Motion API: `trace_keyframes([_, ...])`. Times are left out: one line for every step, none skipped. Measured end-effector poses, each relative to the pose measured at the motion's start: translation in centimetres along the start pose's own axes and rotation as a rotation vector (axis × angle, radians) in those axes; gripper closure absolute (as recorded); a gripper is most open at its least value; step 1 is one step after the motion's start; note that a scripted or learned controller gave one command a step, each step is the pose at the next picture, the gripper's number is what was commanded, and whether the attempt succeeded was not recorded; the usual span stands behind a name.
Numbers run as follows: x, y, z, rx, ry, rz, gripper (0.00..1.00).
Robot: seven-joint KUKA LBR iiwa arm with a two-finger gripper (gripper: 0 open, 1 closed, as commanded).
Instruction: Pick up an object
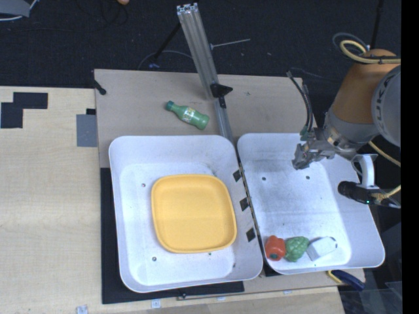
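Observation:
A red object [275, 246], a green bumpy object [296, 247] and a white block [321, 247] lie together at the near edge of the right bin [294, 195]. A yellow square plate [194, 212] rests in the left bin [131, 175]. My gripper [304, 159] hangs over the far right part of the right bin, well away from the three small objects. Nothing shows between its fingers.
A green bottle [187, 114] lies on the bench behind the left bin. A slanted metal rail [203, 51] rises from behind the bins' divide. Black clips [243, 203] mark the edge between the bins. Cables trail at the right by the arm.

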State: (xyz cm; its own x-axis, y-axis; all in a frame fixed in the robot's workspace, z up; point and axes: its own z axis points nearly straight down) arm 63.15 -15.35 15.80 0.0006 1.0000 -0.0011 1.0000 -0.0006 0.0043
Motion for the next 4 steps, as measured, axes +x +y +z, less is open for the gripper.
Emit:
trace_keyframes([-0.5,-0.4,-6.1,-0.001,0.0,0.001,1.0])
trace_keyframes([-0.6,-0.4,-10.7,0.0,0.0,0.0,1.0])
trace_keyframes([5.3,-1.2,-10.0,0.005,0.002,-0.004,1.0])
trace_keyframes([10.7,-2.2,-8.8,0.006,0.002,-0.004,1.0])
